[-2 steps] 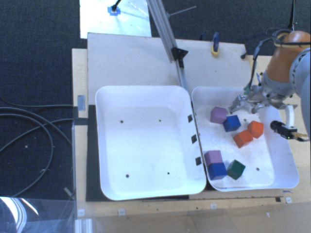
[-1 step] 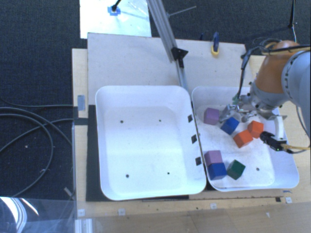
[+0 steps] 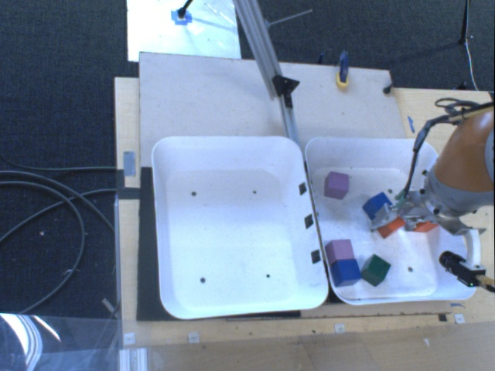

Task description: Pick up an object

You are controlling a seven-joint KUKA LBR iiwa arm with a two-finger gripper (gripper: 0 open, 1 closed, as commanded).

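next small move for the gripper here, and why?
Probably a short lift straight up to test the grasp. The gripper sits low in the right bin, right at the orange block with the blue block touching beside it. Whether the fingers actually hold anything can't be told from this view, so a small rise would show it without disturbing the other blocks.

the gripper (image 3: pixel 396 221) is low in the right bin (image 3: pixel 363 154), beside a blue block (image 3: pixel 377 205) and an orange thing (image 3: pixel 391 226); near the front sit a purple block (image 3: pixel 339 250), another blue block (image 3: pixel 345 271) and a green block (image 3: pixel 376 270); a second purple block (image 3: pixel 336 185) lies farther back
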